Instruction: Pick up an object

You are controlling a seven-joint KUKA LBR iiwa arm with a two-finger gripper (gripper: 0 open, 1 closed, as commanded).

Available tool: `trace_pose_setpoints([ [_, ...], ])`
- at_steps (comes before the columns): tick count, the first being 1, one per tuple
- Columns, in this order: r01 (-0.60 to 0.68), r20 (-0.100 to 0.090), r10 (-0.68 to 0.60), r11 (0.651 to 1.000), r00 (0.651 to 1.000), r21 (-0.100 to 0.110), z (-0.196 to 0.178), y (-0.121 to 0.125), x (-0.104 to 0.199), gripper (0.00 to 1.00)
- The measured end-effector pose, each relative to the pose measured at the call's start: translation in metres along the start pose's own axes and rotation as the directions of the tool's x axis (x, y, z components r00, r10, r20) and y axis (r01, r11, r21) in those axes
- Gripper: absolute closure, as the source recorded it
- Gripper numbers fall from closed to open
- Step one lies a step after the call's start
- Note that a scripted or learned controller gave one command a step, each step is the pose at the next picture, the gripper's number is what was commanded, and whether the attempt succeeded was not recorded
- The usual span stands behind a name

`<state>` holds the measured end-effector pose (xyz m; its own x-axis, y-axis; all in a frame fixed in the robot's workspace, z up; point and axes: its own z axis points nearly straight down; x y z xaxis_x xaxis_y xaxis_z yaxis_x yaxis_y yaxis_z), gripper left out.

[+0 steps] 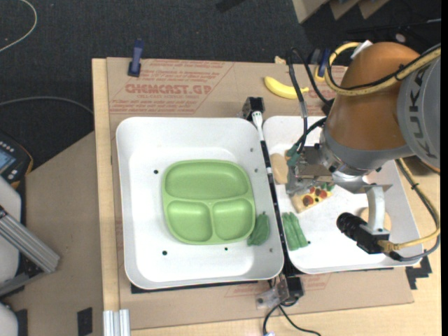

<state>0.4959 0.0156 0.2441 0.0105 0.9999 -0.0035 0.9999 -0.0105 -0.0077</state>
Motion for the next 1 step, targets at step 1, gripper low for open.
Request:
trace_pose_setpoints([
  [1,0.019,-0.009,-0.019,0.999,1.000,-0.027,-0.1735,-0.0180,0.0615,1.00],
])
